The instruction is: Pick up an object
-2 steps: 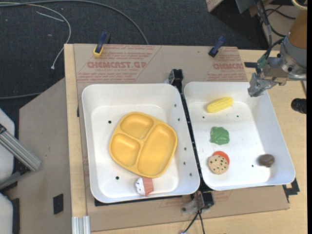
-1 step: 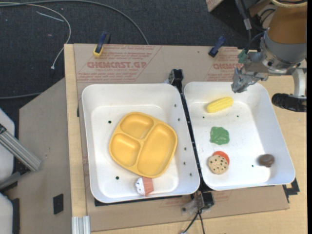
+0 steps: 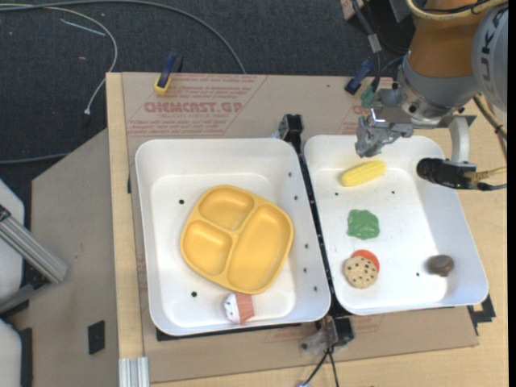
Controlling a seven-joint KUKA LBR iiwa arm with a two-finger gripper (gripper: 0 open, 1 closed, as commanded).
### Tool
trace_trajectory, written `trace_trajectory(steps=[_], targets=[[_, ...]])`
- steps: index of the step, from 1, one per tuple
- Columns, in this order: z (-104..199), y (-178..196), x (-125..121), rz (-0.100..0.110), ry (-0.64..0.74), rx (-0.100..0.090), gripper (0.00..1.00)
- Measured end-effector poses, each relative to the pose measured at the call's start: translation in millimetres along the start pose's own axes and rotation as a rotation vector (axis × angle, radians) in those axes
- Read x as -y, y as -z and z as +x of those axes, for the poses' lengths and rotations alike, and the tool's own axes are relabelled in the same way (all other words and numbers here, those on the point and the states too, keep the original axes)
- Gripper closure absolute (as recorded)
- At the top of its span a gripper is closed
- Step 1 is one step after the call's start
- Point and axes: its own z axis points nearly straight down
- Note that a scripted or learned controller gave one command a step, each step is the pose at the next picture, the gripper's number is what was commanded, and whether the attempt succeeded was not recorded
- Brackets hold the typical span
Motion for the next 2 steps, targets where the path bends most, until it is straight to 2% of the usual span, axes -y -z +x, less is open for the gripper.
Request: trace_trajectory(steps=[2], targets=[[111.9, -7.1, -30.1, -0.005, 0.000, 0.002, 1.00]])
